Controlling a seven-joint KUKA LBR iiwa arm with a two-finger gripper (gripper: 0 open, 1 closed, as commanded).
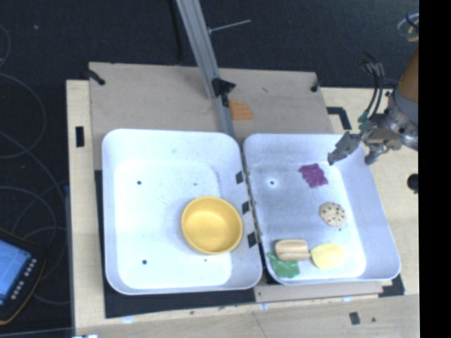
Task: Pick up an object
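Two bins: left bin [127, 189] has a yellow bowl [211, 224] at its 5 o'clock. Right bin [282, 160] holds a purple piece [313, 174], cookie [332, 213], yellow block [328, 255], tan roll [292, 249] and green scrap [282, 266]. Gripper [356, 150] at the right bin's 1 o'clock rim, fingers spread, nothing between them.

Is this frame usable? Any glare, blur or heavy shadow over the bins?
Camera view: even lighting, both white bins bright but not blown out; yellow bowl and purple item sharp enough; the pincer slightly soft at the right bin's top edge; floor dark.
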